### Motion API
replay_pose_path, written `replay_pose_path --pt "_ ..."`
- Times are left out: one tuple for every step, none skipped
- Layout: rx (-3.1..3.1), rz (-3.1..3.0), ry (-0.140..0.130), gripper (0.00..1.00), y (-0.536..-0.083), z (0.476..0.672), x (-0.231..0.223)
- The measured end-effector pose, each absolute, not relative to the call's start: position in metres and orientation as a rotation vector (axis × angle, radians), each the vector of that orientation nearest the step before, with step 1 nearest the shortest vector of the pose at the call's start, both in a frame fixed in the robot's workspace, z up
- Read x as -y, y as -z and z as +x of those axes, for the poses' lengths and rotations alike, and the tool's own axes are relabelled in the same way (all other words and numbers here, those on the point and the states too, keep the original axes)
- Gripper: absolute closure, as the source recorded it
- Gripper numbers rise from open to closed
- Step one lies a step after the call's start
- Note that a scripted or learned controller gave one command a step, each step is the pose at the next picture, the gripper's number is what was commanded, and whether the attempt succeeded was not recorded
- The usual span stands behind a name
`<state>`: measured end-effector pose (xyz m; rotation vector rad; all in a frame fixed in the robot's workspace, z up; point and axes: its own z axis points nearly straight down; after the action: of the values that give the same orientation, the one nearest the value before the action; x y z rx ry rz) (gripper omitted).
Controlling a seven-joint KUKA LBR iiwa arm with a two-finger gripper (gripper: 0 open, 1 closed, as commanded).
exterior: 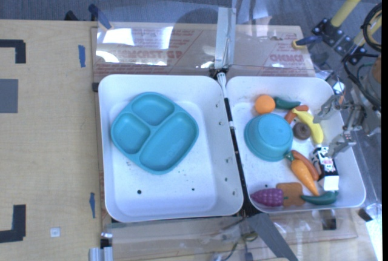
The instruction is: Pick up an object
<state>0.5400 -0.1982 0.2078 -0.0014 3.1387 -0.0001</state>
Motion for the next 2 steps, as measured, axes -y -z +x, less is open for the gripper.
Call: replay_pose_path --pt "-3.126 0.058 0.007 0.00 -0.107 0.562 0.217" --pt "-3.086 0.539 0.000 0.00 -0.087 0.619 0.205"
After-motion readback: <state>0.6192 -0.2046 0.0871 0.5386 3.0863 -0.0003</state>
